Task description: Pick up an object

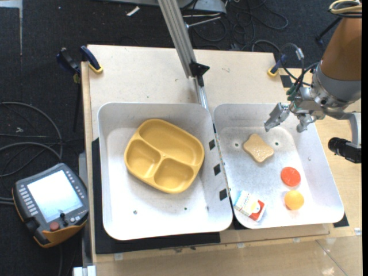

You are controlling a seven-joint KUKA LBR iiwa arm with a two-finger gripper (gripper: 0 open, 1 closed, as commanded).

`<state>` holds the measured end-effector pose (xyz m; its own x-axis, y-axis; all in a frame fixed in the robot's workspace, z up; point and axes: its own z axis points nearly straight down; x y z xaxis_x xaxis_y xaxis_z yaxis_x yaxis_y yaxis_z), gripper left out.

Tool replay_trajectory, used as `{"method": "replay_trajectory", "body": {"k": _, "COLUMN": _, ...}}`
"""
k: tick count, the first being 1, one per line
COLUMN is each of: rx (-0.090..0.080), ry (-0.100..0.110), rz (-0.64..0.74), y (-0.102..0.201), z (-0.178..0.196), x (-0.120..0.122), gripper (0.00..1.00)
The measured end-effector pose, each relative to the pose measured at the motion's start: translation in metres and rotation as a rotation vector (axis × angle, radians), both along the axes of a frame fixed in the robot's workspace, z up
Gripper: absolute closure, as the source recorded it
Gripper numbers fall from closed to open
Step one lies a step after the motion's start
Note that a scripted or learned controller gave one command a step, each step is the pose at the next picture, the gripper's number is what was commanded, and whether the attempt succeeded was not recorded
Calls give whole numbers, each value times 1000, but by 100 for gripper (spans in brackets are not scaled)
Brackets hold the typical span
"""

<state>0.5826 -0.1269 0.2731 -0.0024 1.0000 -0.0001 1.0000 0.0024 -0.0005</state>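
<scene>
A: Gripper (290,118) state?
B: Spread apart, gripping nothing; hovering over right bin (322,160) top edge.
A: Objects?
B: Toast (258,148) just below; tomato slice (290,176), orange (294,200), carton (250,205) nearer front.

No text or label can be read.

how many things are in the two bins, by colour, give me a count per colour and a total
yellow: 2, the divided tray in the left bin and the small ball in the right bin
tan: 1, the toast piece
orange-red: 1, the round piece
white and red: 1, the small packet
total: 5
</scene>
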Motion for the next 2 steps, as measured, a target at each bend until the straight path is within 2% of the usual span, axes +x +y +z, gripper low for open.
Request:
{"method": "replay_trajectory", "body": {"k": 1, "rx": 0, "ry": 0, "rz": -1, "y": 0, "z": 0, "x": 0, "gripper": 0}}
{"method": "replay_trajectory", "body": {"k": 2, "rx": 0, "ry": 4, "rz": -3, "y": -6, "z": -50, "x": 7, "gripper": 0}}
